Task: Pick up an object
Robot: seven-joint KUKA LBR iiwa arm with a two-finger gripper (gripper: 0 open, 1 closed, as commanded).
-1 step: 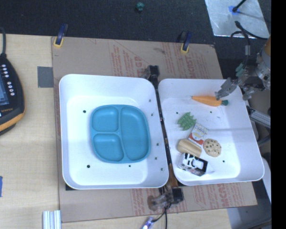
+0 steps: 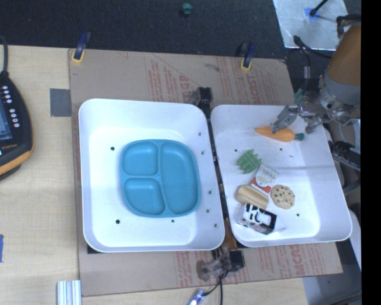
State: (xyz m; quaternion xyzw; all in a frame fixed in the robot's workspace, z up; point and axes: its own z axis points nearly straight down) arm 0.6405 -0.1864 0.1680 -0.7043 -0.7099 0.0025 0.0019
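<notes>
My gripper [image 2: 298, 121] hangs over the far right corner of the right bin [image 2: 317, 227], open, with its fingers spread just above an orange carrot [image 2: 271, 133]. The carrot lies flat on the bin floor, its green tip toward the right, and nothing is between the fingers. Nearer in the same bin are a green leafy piece [image 2: 247, 161], a small white and orange packet [image 2: 265, 175], a hot dog bun [image 2: 251, 196], a cookie [image 2: 282, 196] and a black and white item [image 2: 257, 218].
The left bin [image 2: 95, 227] holds a blue divided plate [image 2: 160, 176]. A teach pendant [image 2: 3, 126] lies on the bench at the far left. Blue clamps [image 2: 80, 46] pin the cardboard at the back edge.
</notes>
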